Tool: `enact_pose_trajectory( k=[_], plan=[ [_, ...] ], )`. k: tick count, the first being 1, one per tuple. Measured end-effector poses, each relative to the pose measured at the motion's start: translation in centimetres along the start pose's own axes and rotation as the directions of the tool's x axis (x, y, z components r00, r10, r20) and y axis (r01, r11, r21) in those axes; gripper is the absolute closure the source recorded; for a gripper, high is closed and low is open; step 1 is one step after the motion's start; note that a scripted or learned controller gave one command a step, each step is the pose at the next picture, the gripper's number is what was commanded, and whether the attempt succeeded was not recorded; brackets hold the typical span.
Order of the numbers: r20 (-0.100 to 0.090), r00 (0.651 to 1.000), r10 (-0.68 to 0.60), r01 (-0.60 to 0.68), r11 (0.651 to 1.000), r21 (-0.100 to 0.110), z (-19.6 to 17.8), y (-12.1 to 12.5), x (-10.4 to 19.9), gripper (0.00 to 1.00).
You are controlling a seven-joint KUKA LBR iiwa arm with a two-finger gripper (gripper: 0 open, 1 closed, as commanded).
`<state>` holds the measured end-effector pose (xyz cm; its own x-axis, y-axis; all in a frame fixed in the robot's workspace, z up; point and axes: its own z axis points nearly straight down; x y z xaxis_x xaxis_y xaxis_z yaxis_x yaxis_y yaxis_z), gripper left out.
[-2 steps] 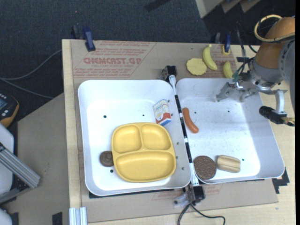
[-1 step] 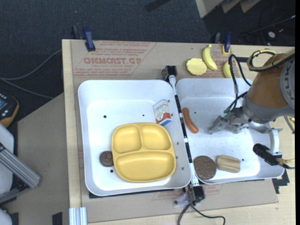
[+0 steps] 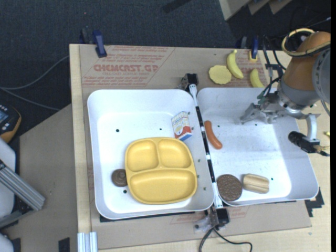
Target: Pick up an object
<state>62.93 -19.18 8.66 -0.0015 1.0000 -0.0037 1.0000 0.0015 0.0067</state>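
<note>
An orange sausage (image 3: 212, 134) lies flat along the right bin's (image 3: 294, 188) left wall, untouched

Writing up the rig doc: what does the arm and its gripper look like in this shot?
The arm is grey with an orange band above the wrist and a rounded, bulky link. A yellowish cable loops over its top, and dark cables run behind it. The gripper is a pale grey metal assembly with slim fingers. A black part sticks out of the arm's lower side.
</note>
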Motion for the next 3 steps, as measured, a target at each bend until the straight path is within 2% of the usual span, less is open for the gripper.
enact_pose_trajectory(
  k=[1, 2, 3],
  plan=[
    [-0.005, 1.000, -0.006, 0.006, 1.000, 0.001, 0.2, 4.0, 7.7, 0.00],
    [-0.005, 1.000, -0.002, 0.002, 1.000, 0.007, 0.1, 3.8, 10.1, 0.00],
    [0.000, 1.000, 0.006, -0.006, 1.000, 0.004, 0.2, 3.7, 4.2, 0.00]
  ],
)
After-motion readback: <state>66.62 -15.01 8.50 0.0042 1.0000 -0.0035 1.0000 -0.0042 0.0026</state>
